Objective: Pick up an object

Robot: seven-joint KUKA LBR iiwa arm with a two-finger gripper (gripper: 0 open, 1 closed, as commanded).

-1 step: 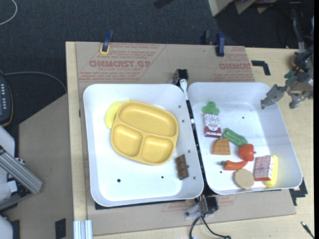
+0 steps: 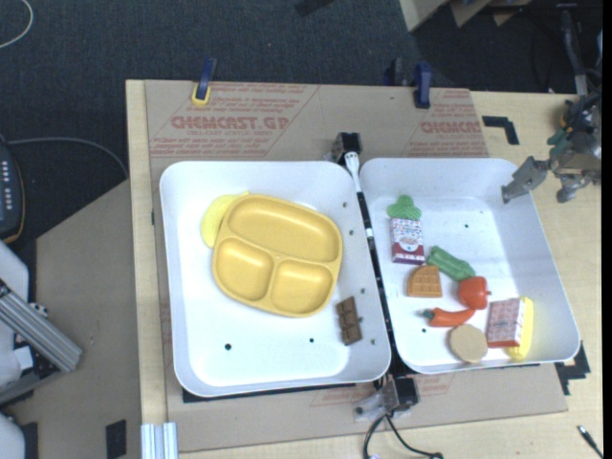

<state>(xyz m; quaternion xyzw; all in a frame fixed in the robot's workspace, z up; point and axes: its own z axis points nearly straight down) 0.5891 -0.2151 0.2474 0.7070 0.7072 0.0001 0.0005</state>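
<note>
Dark carpet surrounds the worktop (image 2: pixel 287 113), where the claw (image 2: pixel 550 175), whose state I cannot tell, hangs at the right bin's (image 2: pixel 535 256) far corner; best descend squarely over the ketchup bottle (image 2: pixel 406 232), which stands apart.

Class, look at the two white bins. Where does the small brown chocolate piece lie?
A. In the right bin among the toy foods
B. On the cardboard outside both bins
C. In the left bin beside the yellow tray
C: the chocolate piece lies in the left bin, just off the yellow tray.
</note>
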